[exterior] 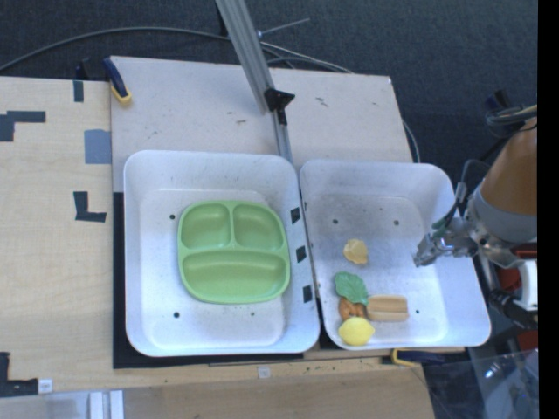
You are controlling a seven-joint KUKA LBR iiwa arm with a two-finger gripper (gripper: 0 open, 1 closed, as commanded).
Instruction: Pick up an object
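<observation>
Not yet begun: tool [425, 253] at right bin's [454, 317] edge, grip state indiscernible, yellow lemon [355, 331] and neighbours unlifted.

the arm [511, 186] is showing a rounded orange band over a grey wrist ring. the end effector [425, 253] is looking like small grey metal, with a bit of green beside it. dark cables are running along the arm.
</observation>
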